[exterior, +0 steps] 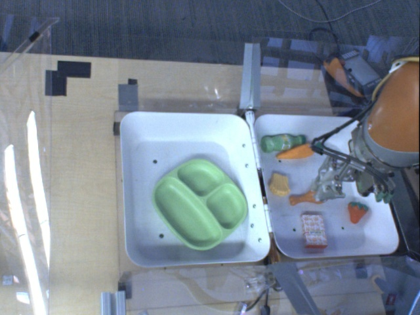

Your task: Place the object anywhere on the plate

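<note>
Pincer [330, 188] hovers low in the right bin [387, 241], right over the small orange piece [303, 199] beside the cheese wedge [279, 184]; whether it grips, you cannot tell. Centre on the piece, lift straight (neighbours crowd close), then carry it left to the green plate [200, 203].

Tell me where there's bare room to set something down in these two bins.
Left bin: bare floor rings the green plate, widest along the far wall and left side; the plate's three compartments also hold nothing. Right bin: crowded mid-floor around the gripper, bottle, carrot and carton; small bare patch at its near left corner.
</note>
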Motion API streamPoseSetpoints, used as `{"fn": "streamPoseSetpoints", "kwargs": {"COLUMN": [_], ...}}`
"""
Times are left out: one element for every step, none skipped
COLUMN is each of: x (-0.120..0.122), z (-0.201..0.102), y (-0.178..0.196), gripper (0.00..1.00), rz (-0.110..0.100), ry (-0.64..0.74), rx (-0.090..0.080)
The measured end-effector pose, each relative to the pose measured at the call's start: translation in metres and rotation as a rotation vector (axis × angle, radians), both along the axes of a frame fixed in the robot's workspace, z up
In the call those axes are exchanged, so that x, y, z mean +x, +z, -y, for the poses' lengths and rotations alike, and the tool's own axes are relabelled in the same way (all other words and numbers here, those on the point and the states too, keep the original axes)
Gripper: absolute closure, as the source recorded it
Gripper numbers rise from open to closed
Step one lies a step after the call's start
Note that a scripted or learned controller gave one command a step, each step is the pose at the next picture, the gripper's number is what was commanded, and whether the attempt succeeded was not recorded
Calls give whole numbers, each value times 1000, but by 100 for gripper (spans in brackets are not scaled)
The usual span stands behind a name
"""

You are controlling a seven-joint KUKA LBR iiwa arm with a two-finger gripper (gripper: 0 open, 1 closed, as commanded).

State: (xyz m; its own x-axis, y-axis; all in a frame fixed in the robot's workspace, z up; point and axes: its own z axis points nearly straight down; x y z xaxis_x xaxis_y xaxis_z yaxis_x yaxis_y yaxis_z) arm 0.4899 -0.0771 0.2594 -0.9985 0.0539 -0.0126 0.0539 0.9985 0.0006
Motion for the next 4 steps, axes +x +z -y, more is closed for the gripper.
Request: {"fn": "streamPoseSetpoints", "kwargs": {"x": [0, 8, 23, 70], "z": [25, 31, -47, -66], "y": [-4, -3, -19, -53], "gripper": [100, 100, 100, 100], "rz": [1, 2, 0, 1], "ry": [384, 707, 915, 1101], "rx": [-6, -10, -8, -10]}}
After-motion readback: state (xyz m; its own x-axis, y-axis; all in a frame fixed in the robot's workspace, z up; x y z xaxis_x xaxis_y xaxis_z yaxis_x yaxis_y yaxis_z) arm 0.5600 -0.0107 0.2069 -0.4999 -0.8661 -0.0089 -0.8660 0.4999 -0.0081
